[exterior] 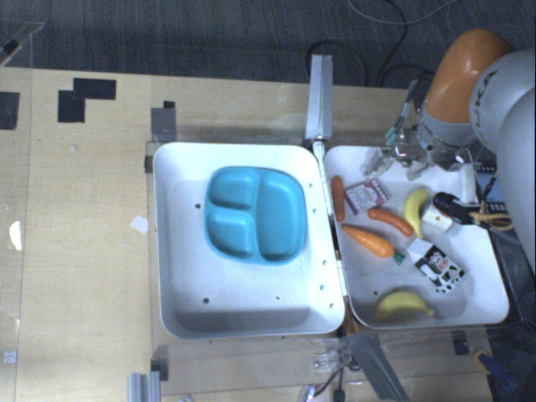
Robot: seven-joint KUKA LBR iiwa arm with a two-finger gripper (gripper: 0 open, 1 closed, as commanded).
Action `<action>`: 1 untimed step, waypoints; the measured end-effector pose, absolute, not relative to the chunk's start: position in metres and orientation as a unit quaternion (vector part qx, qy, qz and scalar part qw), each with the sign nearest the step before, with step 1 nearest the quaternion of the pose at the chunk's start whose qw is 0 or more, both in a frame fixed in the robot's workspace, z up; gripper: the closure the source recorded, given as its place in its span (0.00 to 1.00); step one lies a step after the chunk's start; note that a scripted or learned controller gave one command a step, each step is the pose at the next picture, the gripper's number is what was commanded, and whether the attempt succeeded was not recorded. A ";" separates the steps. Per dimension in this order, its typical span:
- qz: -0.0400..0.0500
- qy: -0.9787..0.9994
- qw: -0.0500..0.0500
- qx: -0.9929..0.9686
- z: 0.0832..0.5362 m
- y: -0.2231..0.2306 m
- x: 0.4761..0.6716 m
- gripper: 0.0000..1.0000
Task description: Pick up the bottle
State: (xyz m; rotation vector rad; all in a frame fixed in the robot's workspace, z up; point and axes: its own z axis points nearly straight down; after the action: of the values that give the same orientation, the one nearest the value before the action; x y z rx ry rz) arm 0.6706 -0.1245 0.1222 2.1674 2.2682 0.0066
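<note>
A small black-and-white object (440, 268), which may be the bottle, lies near the right side of the right bin (494, 304). My gripper (390, 154) hangs over that bin's far edge, just beyond a pink packet (366, 196). It is well apart from the black-and-white object. Nothing shows in its grasp.
The right bin also holds a sausage (337, 198), two carrots (368, 239) (390, 220), a banana (415, 210) and a second banana (404, 304) at the front. In the left bin (180, 291) rests a blue divided plate (255, 213). The arm (490, 90) looms over the right bin's far right corner.
</note>
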 end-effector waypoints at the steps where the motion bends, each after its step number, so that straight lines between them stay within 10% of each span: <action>1: 0.002 0.740 0.003 0.672 0.133 -0.083 0.671 0.00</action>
State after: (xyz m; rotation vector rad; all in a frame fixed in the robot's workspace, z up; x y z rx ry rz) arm 0.6707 -0.0831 0.1332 2.1091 2.3216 0.0078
